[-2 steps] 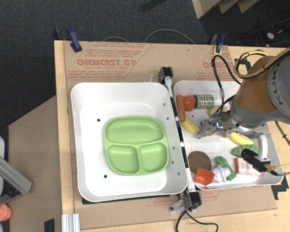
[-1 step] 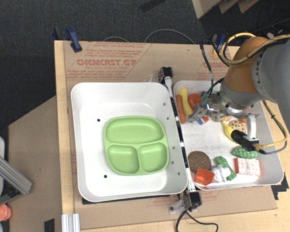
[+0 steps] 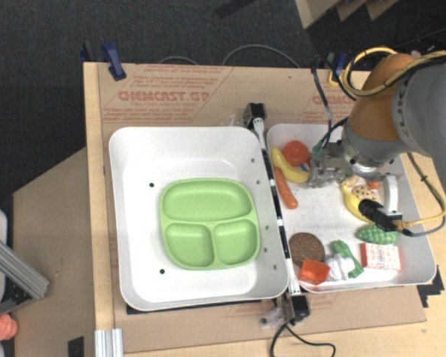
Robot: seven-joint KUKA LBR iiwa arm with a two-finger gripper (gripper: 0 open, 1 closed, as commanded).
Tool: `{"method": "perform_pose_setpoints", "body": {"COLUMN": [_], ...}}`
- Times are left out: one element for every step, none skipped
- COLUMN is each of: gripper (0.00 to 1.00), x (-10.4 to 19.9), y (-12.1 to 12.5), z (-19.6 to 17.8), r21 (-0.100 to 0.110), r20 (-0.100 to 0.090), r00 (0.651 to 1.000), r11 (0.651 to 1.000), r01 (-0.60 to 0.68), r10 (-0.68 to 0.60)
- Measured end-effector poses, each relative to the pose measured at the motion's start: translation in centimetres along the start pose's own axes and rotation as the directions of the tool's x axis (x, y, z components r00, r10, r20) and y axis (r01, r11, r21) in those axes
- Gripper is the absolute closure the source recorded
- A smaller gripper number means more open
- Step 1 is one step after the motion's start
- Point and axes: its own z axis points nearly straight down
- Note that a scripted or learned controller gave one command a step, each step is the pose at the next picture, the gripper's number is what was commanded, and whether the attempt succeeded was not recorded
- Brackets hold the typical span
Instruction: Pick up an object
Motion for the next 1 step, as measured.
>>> {"method": "perform_pose_setpoints", "body": {"gripper": [0.0], "x": [0.0], "y": [-0.01], "z": [0.03], "r21": [0.001], "r20": [0.0], "r00": [1.0], "r11": [1.0], "r01": [0.0], "r10": [0.0]}}
